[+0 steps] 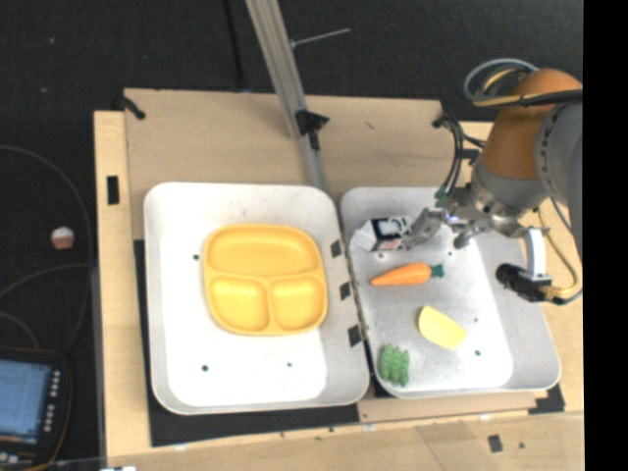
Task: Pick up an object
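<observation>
In the right bin (pixel 510 356) lie an orange carrot (pixel 401 275) with a green top, a yellow wedge (pixel 442 328), a small green broccoli piece (pixel 393 363) and a small black-and-white object (pixel 389 231) near the far left corner. My gripper (pixel 441 228) hangs over the bin's far part, just beyond the carrot and to the right of the black-and-white object. Nothing shows held in it.
A yellow three-compartment plate (pixel 264 278) lies in the left bin (pixel 177 361). A slanted metal pole (pixel 285 77) rises behind the bins. The arm's cables and a black fitting (pixel 525 283) hang over the right bin's right side.
</observation>
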Controlling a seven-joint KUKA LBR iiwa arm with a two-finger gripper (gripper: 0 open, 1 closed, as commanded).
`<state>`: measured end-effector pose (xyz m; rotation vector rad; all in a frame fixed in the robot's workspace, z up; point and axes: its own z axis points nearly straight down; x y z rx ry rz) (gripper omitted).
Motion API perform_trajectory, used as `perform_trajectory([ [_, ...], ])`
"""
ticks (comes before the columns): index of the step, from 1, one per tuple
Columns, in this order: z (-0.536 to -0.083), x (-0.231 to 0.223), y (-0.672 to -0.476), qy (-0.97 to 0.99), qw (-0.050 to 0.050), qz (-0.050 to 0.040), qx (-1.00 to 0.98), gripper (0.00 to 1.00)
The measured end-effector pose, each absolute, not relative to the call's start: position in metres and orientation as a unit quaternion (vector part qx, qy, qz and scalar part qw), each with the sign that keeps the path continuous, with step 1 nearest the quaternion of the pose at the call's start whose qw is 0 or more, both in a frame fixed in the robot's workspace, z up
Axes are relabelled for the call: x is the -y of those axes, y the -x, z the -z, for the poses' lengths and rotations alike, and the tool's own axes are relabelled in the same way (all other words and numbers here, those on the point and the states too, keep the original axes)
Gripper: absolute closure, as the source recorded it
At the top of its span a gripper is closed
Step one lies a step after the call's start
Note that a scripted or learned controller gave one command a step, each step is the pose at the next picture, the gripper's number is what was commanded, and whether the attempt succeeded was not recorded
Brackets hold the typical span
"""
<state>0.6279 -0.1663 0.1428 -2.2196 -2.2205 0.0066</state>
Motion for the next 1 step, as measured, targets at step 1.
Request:
perform_trajectory([
  [1, -0.0985, 0.1674, -0.6273, 0.707, 0.000, -0.0016, 0.707, 0.00],
])
